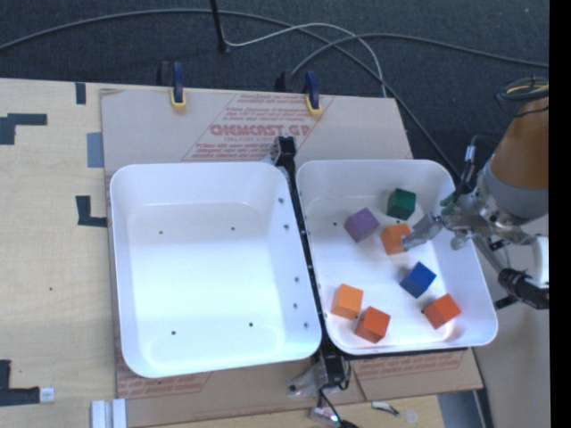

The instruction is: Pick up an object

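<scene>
Down at the right side of the table (53, 239), the claw (419, 232) reaches into the right bin (464, 333) from that bin's right edge, its grey fingers pointing left toward the bin's middle. Just at the fingertips sits an orange cube (394, 238), touching or nearly touching the claw; whether the cube lies between the fingers cannot be told, and whether the claw is released or clenched cannot be told either. A purple cube (361, 224) lies just beside the orange cube, toward the divider between the bins. A green cube (401, 203) stands near the bin's far edge, just beyond the claw. A blue cube (417, 279) lies near the claw on its near side, toward the bin's front. A red-orange cube (441, 310) sits near the bin's front right corner. Two more orange cubes, one lighter (347, 300) and one darker (373, 323), lie touching or almost touching near the bin's front left corner, well apart from the claw. The left bin (120, 239) stands alongside, its rim against the right bin's rim. Both bins rest on a cardboard sheet (250, 123) clamped at the table's far edge.
</scene>
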Robot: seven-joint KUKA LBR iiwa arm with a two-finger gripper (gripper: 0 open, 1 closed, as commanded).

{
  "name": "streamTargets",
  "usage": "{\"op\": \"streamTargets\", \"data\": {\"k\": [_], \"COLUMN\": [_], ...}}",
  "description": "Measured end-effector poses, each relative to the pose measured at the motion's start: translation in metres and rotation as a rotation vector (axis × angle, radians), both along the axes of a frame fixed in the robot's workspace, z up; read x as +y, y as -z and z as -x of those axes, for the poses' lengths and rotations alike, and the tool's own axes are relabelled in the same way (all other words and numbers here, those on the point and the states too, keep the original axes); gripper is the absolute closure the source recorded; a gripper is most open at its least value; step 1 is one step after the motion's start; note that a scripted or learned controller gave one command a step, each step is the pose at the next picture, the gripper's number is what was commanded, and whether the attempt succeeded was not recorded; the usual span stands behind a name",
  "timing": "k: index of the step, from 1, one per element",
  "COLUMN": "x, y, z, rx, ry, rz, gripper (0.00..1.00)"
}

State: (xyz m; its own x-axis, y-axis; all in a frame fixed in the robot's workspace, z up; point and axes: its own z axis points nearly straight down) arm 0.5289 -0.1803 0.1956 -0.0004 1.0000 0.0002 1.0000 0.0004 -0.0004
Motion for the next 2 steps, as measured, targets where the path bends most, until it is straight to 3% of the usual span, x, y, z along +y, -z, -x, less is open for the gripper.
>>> {"op": "streamTargets", "data": {"k": [1, 2], "x": [-0.014, -0.015], "y": [0.113, 0.096], "z": [-0.13, -0.133], "rx": [0.009, -0.001], "ry": [-0.002, -0.001], "rz": [-0.002, 0.001], "gripper": [0.0, 1.0]}}
